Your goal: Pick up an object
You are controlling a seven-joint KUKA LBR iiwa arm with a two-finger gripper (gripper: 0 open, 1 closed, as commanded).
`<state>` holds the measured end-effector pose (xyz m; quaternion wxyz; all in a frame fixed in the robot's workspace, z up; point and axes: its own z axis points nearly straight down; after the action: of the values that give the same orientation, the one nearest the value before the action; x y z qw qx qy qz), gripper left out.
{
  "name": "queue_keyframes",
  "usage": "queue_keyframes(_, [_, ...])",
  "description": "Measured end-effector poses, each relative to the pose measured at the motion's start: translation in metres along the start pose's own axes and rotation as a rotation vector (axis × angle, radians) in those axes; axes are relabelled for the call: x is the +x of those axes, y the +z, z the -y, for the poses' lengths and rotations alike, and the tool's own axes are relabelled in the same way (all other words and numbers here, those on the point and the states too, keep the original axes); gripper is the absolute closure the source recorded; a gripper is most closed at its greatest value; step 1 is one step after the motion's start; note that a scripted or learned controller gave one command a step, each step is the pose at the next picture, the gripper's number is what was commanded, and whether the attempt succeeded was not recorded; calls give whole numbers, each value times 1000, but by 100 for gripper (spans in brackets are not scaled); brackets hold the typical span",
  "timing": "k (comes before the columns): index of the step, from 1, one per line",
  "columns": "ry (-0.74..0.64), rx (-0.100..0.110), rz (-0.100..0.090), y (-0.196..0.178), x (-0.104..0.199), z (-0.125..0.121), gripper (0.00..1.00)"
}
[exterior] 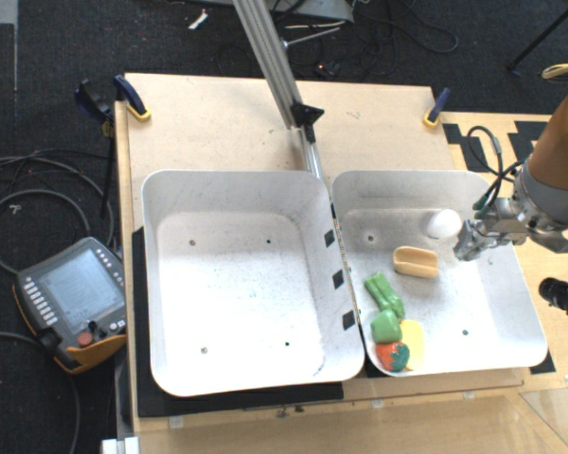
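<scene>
The right bin (511, 339) holds a white ball (444, 224) near its back, a tan bun-shaped piece (416, 262) in the middle, a green toy (385, 299) with a second green lump below it, a yellow piece (413, 333), and a red-orange toy (393, 355) at the front left corner. My gripper (470, 242) hangs over the right bin, just right of the white ball and up-right of the tan piece. Nothing shows between its fingers.
The left bin (170, 206) stands beside the right one, with a dark divider strip (338, 253) between them. A metal pole (270, 50) slants down from the back to the bins' junction. Clamps sit at the board's back corners. A teach pendant (71, 296) lies on the floor at left.
</scene>
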<state>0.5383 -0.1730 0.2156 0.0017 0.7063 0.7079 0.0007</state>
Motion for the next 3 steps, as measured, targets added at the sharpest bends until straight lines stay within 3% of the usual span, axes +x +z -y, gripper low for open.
queue_keyframes(2, [-7, 1, -3, -16, 121, -30, 100])
queue_keyframes(3, [-6, 5, -3, -9, 172, -32, 100])
